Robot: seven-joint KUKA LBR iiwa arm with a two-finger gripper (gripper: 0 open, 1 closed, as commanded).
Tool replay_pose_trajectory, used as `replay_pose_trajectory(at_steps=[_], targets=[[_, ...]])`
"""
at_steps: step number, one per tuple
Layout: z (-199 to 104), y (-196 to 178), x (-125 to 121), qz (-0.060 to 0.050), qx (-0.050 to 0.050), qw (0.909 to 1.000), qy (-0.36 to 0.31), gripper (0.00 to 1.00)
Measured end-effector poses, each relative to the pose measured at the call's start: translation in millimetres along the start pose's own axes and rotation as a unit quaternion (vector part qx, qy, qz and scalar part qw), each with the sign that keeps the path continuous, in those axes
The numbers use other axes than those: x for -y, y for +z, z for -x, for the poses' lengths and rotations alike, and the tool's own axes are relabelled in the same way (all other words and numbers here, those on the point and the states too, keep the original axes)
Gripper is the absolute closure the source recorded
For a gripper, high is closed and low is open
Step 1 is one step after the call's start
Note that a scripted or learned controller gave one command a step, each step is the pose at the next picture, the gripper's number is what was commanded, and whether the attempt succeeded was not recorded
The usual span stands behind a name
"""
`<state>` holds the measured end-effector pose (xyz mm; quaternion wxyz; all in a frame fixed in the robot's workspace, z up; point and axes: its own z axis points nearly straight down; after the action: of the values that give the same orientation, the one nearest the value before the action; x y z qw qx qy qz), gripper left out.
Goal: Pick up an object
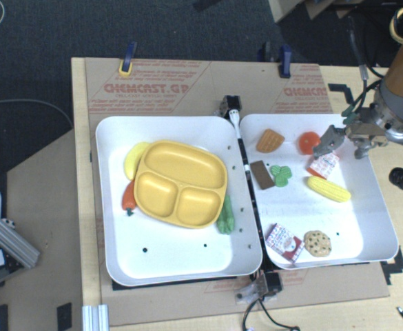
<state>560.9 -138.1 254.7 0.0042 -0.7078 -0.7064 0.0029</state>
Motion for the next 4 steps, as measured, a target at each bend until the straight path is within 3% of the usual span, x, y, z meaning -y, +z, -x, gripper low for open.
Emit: replay_pose_trajectory(at_steps=[1,4], targets=[[-0.2,-5.0,-1.9,0.005,0.001,1.0,-0.001,0.0],[-0.8,146.7,3.3,0.003,0.0,1.0,0.0,0.0]])
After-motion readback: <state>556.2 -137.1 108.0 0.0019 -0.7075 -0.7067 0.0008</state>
